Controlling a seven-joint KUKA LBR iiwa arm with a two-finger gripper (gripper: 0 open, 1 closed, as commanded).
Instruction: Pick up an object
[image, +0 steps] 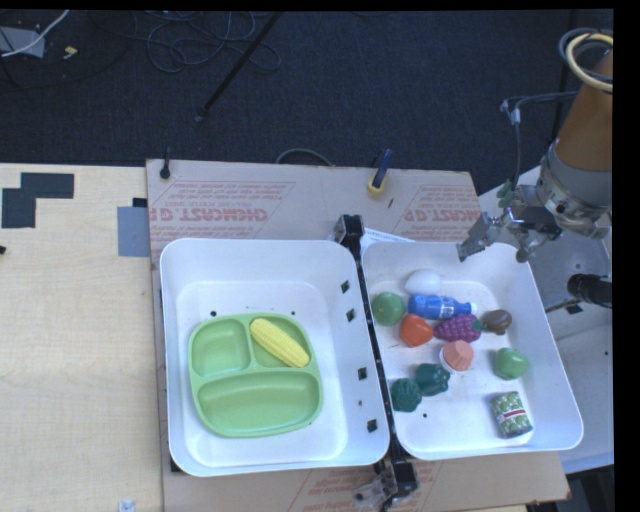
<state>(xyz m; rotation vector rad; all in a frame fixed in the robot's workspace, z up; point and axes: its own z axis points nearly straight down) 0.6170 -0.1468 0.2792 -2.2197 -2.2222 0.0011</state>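
End effector (497, 238) hovers at the right bin's (560, 400) far rim, fingers apart, holding nothing. Blue bottle (438, 305) lies mid-bin among crowded toys; a descent risks pinching neighbours or slipping.

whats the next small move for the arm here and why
Probably move the gripper left and down over the toy cluster, perhaps the white egg. It sits at the right bin's far rim with nothing between its fingers, and every toy lies nearer the camera.
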